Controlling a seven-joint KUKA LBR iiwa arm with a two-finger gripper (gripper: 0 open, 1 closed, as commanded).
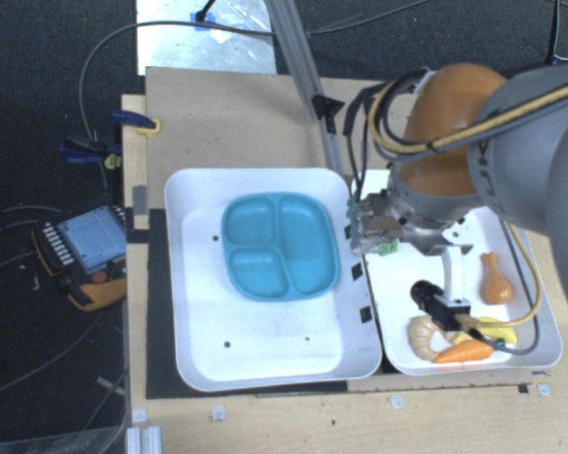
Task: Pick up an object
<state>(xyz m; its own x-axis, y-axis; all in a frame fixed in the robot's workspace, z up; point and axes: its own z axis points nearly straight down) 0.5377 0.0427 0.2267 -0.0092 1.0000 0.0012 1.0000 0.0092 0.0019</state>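
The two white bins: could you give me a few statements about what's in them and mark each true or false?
1. The blue divided plate lies in the left bin. True.
2. The carrot lies on the blue plate. False: it lies in the right bin, near its front edge.
3. The arm reaches over the right bin. True.
4. The blue plate holds food. False: its compartments are bare.
5. The right bin holds several toy foods. True.
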